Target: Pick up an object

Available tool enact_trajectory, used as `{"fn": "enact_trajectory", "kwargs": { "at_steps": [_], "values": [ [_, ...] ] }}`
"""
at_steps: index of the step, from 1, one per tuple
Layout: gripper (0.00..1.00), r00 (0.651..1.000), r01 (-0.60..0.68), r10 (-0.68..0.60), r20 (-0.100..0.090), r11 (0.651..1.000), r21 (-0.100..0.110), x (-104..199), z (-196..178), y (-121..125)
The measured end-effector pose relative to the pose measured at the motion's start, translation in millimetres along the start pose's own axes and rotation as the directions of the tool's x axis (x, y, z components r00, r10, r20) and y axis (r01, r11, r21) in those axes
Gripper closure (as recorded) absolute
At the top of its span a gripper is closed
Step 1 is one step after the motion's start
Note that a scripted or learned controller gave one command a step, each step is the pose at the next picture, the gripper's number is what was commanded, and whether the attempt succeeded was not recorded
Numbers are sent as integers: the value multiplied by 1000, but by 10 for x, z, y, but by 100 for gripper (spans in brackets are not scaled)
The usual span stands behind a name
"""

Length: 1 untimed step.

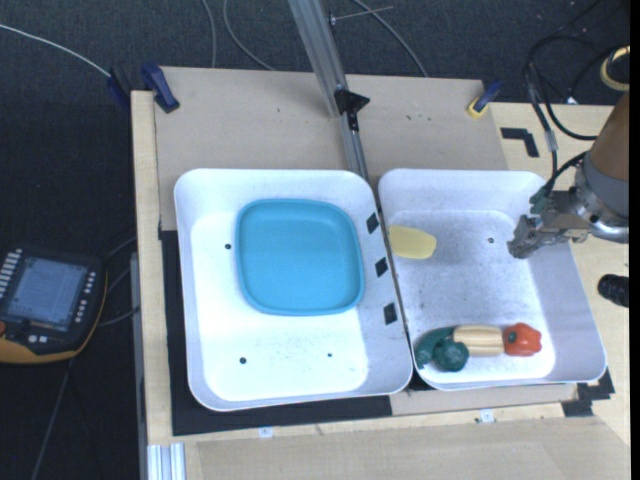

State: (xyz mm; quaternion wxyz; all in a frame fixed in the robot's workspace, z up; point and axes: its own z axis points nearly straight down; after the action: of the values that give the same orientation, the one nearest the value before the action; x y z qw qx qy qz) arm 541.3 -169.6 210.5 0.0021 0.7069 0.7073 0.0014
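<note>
In the right bin (470,193) lie a pale yellow soft piece (412,242) by the left wall and, along the front wall, a dark green round object (442,352), a tan cylinder (479,340) and a red tomato-like object (521,340) in a row. My gripper (527,240) hangs over the bin's right side, near the right wall, well behind the red object. Nothing shows between its fingers. The fingers look close together, but their gap is too small to read.
The left bin (200,268) holds a blue square plate (300,256). A metal pole (325,48) slants down to the gap between the bins. A handheld pendant (45,298) lies off the bench at left. Cables run across the dark floor behind.
</note>
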Motion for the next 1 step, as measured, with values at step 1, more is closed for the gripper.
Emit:
{"fn": "enact_trajectory", "kwargs": {
  "at_steps": [1],
  "values": [
    [100,1000,0,0,0,1000,3,0,-194,6]
  ]
}}
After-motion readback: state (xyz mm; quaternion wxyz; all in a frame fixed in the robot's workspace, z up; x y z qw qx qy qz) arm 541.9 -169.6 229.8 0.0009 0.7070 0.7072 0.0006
